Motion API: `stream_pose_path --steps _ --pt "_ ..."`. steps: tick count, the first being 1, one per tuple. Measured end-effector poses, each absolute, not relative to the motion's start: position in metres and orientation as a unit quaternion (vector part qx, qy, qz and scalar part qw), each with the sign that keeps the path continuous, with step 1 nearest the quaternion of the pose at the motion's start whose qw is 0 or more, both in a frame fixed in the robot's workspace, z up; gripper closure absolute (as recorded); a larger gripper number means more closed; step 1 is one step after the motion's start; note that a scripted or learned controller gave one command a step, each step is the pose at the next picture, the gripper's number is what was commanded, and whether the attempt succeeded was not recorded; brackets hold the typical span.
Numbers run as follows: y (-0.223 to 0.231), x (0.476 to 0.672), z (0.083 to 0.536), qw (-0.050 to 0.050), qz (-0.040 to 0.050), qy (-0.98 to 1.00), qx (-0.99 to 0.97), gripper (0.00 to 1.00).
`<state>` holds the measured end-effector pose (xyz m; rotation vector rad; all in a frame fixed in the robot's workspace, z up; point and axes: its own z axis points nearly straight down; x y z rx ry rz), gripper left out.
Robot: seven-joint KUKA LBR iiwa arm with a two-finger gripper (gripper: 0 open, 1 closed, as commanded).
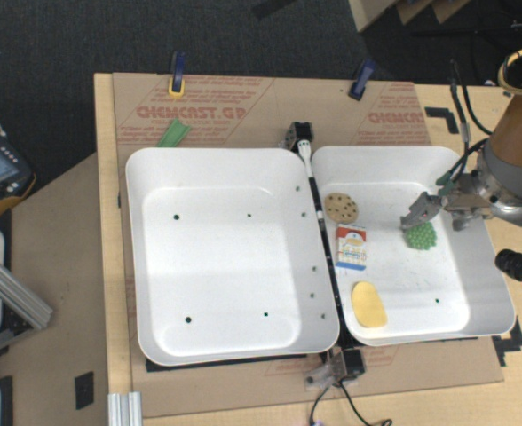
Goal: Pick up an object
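We count two shallow white bins, the left bin (221, 264) at the centre of the frame and the right bin (403, 322) toward the right. In the right bin we count four things: one round cookie (340, 207), one small red and white box (351, 246), one yellow oval piece (368, 304) and one green knobbly cluster (420, 235). Along the top edge of the worktop (110, 238) we see two blue clamps, one at upper left (177, 72) and one at upper right (362, 79).
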<state>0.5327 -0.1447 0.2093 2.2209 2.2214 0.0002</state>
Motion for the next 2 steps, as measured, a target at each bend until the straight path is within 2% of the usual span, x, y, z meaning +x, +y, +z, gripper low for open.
stream_pose_path --steps 1,2 --pt "-0.168 0.564 0.423 0.011 0.0051 0.708 0.707 0.00" --pt "-0.088 0.524 0.472 0.004 0.0039 0.710 0.704 0.00"
